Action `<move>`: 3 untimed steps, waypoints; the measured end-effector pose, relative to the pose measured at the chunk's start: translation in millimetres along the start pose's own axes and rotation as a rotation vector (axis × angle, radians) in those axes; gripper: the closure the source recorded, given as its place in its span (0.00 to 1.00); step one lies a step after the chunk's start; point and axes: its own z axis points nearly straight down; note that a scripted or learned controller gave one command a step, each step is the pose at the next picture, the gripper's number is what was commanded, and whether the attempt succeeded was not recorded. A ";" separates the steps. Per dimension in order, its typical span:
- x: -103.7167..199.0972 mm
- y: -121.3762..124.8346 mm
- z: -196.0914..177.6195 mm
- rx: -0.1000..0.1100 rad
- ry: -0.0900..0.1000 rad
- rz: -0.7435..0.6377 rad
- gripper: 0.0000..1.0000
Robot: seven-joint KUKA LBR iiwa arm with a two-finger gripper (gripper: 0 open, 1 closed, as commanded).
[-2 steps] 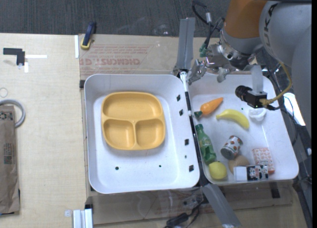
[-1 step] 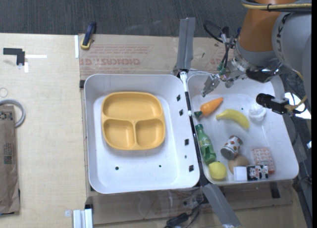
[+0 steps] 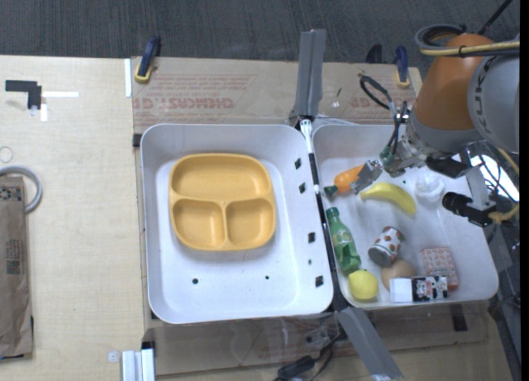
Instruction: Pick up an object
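Note:
My gripper (image 3: 374,173) is low in the right bin (image 3: 488,255), near its back left part, with the orange-banded arm (image 3: 446,82) reaching in from the right. Its tip lies right beside an orange carrot-shaped object (image 3: 345,178) and just above a yellow banana (image 3: 391,197). Whether it touches either one is unclear. Further forward in the same bin lie a green bottle (image 3: 341,240), a yellow lemon (image 3: 362,285), a small can (image 3: 385,246), a pink packet (image 3: 438,259) and a small white carton (image 3: 421,289).
The left bin (image 3: 157,230) holds a yellow divided tray (image 3: 221,201). A white crumpled item (image 3: 429,186) sits by the arm's cables at the right bin's back right. A grey divider post (image 3: 310,73) stands between the bins at the back.

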 end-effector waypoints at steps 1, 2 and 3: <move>-14.6 -96.4 28.2 -0.001 0.001 -0.068 0.00; -14.8 -95.8 19.0 -0.002 0.000 -0.065 1.00; 3.3 -31.6 -85.4 -0.003 -0.001 -0.104 1.00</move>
